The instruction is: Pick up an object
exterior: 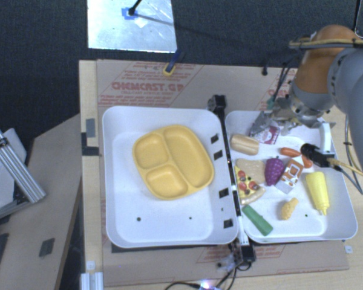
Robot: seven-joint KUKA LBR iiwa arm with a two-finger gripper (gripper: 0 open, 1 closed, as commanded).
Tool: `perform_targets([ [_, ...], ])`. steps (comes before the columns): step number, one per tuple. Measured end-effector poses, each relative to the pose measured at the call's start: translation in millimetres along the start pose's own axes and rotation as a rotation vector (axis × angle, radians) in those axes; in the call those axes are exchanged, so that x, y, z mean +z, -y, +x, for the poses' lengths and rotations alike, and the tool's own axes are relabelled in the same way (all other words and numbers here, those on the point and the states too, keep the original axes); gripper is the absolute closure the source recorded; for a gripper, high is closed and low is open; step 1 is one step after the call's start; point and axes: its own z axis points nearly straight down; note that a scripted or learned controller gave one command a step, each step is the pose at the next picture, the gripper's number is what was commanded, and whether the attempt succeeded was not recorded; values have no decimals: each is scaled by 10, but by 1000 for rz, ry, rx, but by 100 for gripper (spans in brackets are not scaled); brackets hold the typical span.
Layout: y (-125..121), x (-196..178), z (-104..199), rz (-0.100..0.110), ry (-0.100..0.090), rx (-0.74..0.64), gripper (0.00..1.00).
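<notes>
right bin: holds all the loose toy food, so any pick has to happen here.
green stick: nearest item, lies flat by the near-left corner, well apart from the gripper.
corn: small, lies alone on bare floor, so there is free room around it.
yellow bottle: on its side toward the right wall, far from the gripper.
pizza slice: flat against the floor by the left wall; probably hard to get under.
purple grapes: mid-bin, just beside a small red-white box; crowded spot.
carrot: behind the grapes, near the gripper but not under it.
left bin: carries only the yellow divided plate; it lies flat in the middle and no arm is over it.
bun: far-left part of the right bin, just beside the gripper on the near side.
red-white packet: far end of the right bin, right below the gripper; likely the target. I cannot tell whether they touch.
gripper: low over the right bin's far-left corner, arm reaching in from the right. I cannot tell if it is apart or together, and nothing is visibly held.
step: judged as approach or grasp attempt on the packet; pick not yet done.
</notes>
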Motion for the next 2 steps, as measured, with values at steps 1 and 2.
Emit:
perform_targets([
  [1, -9, 473, -2, -3, 1, -1, 0],
  [2, -13, 350, 2, -3, -1, -1, 100],
])
